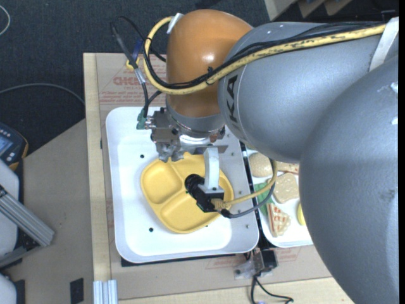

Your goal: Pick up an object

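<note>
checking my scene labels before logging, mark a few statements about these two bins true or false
1. The yellow divided dish lies inside the bin on the view's left. True.
2. The arm ends over the bin on the view's right. False: its end is above the left bin, by the dish.
3. The right bin holds several pale food-like pieces. True.
4. The dish is stacked on a second dish. False: it lies alone on the bin floor.
</note>
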